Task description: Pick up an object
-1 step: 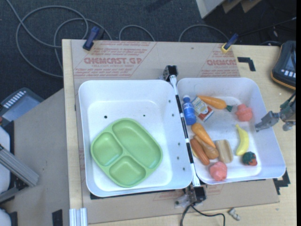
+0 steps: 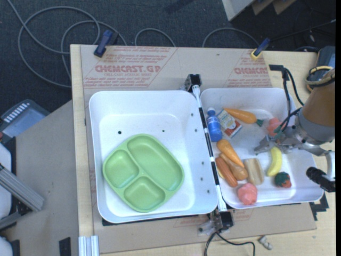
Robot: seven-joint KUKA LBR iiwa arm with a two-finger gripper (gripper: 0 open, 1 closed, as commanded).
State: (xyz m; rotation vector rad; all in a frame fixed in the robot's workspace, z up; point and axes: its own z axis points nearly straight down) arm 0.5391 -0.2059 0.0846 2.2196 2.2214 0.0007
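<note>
Camera view has the tool low in the right bin, just left of the banana; whether it is open, I cannot tell. Nothing looks lifted, so picking remains.

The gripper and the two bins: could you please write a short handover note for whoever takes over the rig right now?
Gripper: low in the right bin, among the toy food; no object is seen between its fingers, and whether they are open or shut cannot be told.
Right bin: blue bottle, carrot by the far wall, two more carrots, banana, pink ball, bread piece.
Left bin: green divided plate.
Done: nothing lifted yet.
Left: close on an object and raise it; the banana looks nearest.
</note>
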